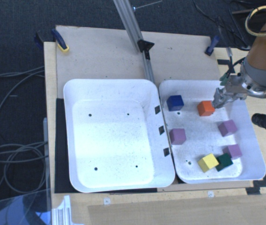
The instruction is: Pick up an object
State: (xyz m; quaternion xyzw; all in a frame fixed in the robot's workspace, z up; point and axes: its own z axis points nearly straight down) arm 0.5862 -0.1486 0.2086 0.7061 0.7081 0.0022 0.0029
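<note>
The right bin (252, 139) holds several small blocks. An orange cube (206, 108) lies near its far side, with a blue cube (175, 102) to its left. Three purple blocks lie at mid-left (177, 136), right (227, 127) and lower right (234, 150). A yellow cube (208, 162) and a green cube (224, 161) sit side by side at the near edge. My gripper (219, 98) hangs low over the bin, just right of the orange cube and close against its upper right corner. Nothing is lifted off the bin floor.
The left bin (76, 139) stands beside the right one, with a raised divider (163, 130) where they meet. A metal pole (133, 27) slants over the back of the bench. Blue clamps (60, 40) grip the far corners of the board.
</note>
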